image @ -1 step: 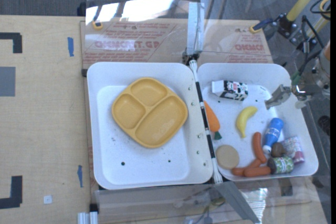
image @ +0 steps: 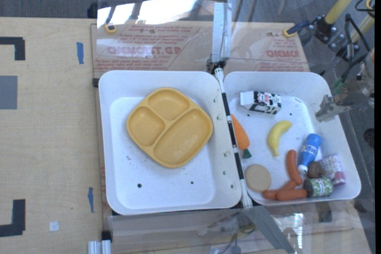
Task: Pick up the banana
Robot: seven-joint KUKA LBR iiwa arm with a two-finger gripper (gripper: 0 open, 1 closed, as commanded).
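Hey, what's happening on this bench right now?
A robot arm is set to pick up the banana, which lies untouched in the right bin among a milk carton, a carrot, sausages, a blue bottle and a cookie. The pincer sits at the bin's right edge, apart from the banana. The left bin holds a yellow divided plate.

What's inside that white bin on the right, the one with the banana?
The right bin holds a banana, carrot, milk carton, blue bottle, sausages, cookie and cans. Anything beneath them is covered.
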